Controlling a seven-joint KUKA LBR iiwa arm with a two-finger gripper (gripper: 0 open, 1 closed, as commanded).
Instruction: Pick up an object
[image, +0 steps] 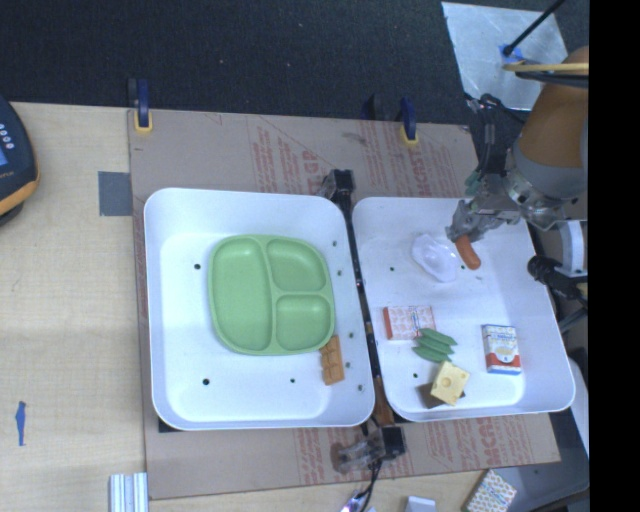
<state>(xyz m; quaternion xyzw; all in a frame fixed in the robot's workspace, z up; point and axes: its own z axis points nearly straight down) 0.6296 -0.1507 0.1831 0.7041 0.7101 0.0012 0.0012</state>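
My gripper (466, 228) hangs low over the back of the right bin (540, 400). An orange sausage (468, 254) lies right under its tip, its upper end against the gripper; whether it is gripped I cannot tell. A clear plastic piece (434, 257) sits just left of the sausage. Nearer the front of this bin lie a red-and-white packet (408, 321), a green pea pod (435, 345), a yellow cheese wedge (449, 382) and a small carton (501, 349).
The left bin (170, 300) holds a green divided plate (271, 294) and a brown cracker (331, 360) at its front right. The bins' rims meet along the middle. Blue clamps (143, 104) hold the cardboard at the back.
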